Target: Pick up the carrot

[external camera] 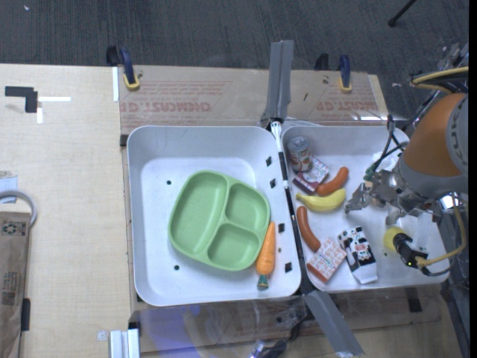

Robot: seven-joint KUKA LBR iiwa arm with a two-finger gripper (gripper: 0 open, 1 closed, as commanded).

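Gripper (365, 198) hangs over the right bin (387, 136); from my feed I cannot tell its state. I see the carrot (266, 250) in the left bin (149, 222), lying against the green divided plate (219, 220). Both bins rest on cardboard over a pale wooden bench (59, 170); dark carpet (186, 13) lies beyond.
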